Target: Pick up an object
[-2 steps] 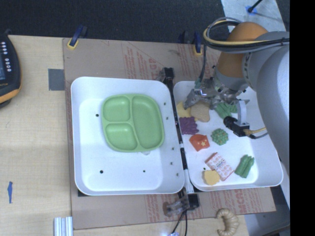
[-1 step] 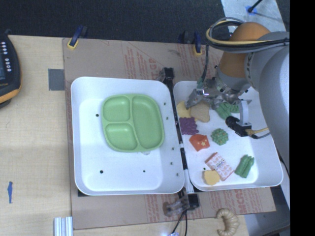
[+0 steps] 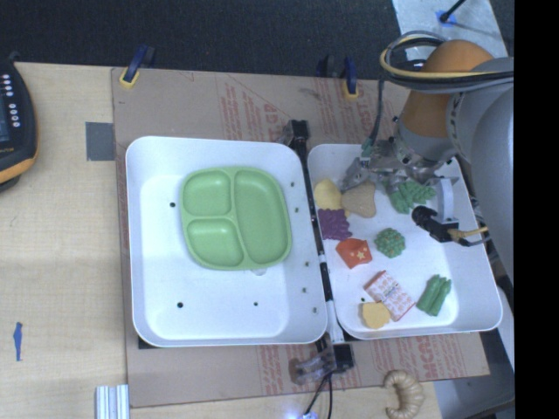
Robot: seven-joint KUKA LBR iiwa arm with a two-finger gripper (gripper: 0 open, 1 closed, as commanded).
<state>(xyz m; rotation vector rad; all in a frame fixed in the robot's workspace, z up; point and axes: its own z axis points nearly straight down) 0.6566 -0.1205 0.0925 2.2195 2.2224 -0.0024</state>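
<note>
right bin (image 3: 472,317): gripper (image 3: 377,171) low at far edge, finger state impossible to tell. just beside it, tan piece (image 3: 359,202) and yellow piece (image 3: 327,195); nearer, purple grapes (image 3: 334,224), red strawberry (image 3: 354,251), green broccoli (image 3: 389,242), red-white packet (image 3: 389,293). left bin (image 3: 157,304): green divided plate (image 3: 236,217).

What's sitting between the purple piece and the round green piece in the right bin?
In the camera view, a red piece lies between the purple piece and the round green piece, slightly below the line joining them, in the right bin.
</note>
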